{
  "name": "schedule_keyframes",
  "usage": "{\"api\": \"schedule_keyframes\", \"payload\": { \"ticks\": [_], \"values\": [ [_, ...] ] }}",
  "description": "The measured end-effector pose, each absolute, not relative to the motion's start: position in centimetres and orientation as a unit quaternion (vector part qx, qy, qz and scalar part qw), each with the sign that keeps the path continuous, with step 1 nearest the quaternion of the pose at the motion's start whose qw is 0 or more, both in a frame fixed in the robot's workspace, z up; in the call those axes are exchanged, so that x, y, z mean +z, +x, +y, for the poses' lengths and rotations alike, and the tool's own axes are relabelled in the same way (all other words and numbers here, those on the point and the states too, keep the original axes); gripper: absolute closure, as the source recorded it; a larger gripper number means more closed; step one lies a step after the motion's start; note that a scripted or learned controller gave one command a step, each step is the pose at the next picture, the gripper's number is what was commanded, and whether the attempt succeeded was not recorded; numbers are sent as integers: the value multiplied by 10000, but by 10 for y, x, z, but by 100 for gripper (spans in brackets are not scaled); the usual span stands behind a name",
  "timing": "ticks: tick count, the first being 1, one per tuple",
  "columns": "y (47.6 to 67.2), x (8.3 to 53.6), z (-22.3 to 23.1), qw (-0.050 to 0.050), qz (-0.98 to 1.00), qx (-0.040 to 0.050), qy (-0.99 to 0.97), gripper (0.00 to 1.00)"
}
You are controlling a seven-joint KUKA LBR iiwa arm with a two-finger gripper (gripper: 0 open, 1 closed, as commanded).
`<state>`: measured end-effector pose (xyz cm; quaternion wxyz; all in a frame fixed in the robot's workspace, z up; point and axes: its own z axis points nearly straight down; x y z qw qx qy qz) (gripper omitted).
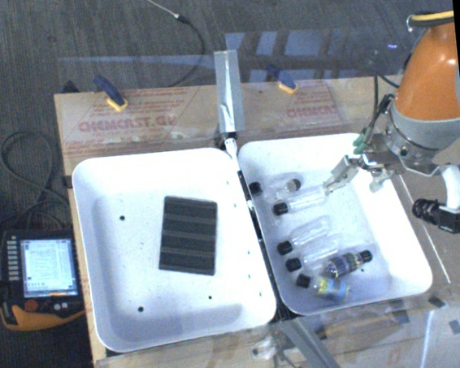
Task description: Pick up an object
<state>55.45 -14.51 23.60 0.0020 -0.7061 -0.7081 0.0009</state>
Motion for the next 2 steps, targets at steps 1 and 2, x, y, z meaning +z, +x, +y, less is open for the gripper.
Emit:
{"api": "schedule_keyframes", "payload": {
  "ticks": [1,2],
  "values": [
    [559,105,-153,24,-7161,10,-6980,0],
    [663,196,-203,-10,-7364,12,-6766,0]
  ]
}}
